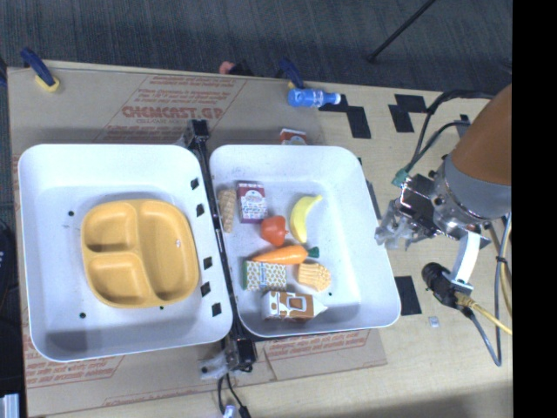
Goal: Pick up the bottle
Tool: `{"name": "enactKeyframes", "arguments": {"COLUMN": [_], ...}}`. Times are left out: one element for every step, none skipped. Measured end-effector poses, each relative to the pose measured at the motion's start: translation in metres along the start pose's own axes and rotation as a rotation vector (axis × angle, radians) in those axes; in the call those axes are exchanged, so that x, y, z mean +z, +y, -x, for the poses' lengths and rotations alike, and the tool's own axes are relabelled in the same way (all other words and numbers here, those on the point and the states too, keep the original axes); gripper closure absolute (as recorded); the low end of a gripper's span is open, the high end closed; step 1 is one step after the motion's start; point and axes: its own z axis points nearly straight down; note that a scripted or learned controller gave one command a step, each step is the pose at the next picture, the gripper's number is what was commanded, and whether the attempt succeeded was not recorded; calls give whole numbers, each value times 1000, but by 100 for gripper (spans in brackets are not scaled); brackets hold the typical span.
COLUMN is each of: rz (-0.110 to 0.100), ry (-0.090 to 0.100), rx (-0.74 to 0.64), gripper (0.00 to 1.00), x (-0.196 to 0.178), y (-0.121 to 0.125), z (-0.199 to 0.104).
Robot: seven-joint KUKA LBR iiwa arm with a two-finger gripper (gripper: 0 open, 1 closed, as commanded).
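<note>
The bottle [312, 98] lies on its side on the bench [130, 103], beyond the right bin [370, 198]; the tool [396, 229] hovers just off that bin's right rim, grip state unclear; lying loose, the bottle may roll from a touch.

So my gripper [393, 232] is parked just off the right edge of the right bin [370, 185], out over the bench [418, 355]. The left bin [35, 181] has a divided tray [137, 252] sitting in it. Right bin's packed with small food items in the middle. The bottle [312, 98] lies on the bench behind the right bin, outside both.
</note>
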Motion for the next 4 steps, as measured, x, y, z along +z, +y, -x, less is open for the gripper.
{"name": "enactKeyframes", "arguments": {"rz": [0, -4, -1, -5], "ry": [0, 1, 0, 0], "rx": [222, -262, -30, -78], "gripper": [100, 100, 100, 100], "x": [-2, 6, 8, 27], "y": [-1, -1, 0, -1], "z": [-2, -1, 1, -2]}}
